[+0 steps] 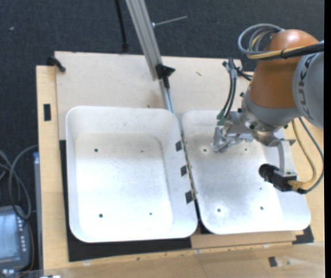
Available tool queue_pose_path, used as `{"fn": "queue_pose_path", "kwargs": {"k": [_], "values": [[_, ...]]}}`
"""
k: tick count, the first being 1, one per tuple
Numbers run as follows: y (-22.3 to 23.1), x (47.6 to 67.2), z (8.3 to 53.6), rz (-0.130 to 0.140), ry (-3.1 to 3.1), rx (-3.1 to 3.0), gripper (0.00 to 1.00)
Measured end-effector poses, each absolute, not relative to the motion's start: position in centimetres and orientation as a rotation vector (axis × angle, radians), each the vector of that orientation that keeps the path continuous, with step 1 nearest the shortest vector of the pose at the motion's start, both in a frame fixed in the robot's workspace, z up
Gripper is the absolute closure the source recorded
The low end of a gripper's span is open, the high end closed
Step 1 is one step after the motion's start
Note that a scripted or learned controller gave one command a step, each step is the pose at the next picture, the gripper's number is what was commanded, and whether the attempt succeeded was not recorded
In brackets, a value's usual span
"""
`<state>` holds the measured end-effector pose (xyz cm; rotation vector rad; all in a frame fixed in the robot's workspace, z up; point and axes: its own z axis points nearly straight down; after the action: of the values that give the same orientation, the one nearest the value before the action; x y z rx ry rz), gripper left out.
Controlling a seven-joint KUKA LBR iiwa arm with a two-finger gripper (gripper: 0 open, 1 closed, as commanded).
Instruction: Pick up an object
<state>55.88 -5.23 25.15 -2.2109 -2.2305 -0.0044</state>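
**Arm low over the right bin**

We see the gripper (222, 143) down in the upper left part of the right bin (243, 213), close to its floor. We cannot tell how the jaws stand, nor make out any object to pick. The left bin (125, 178) sits beside it on the table (107, 74).

Light wooden bench (105, 77) carrying two shallow white bins side by side, edges touching: left bin (125, 175), right bin (241, 196). Black mat (125, 247) under them, showing along the front edge.
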Motion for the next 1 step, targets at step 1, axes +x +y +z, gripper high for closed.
{"fn": "queue_pose_path", "kwargs": {"k": [1], "values": [[-0.63,54.69,24.01,0.000,-2.227,-2.215,1.00]]}}
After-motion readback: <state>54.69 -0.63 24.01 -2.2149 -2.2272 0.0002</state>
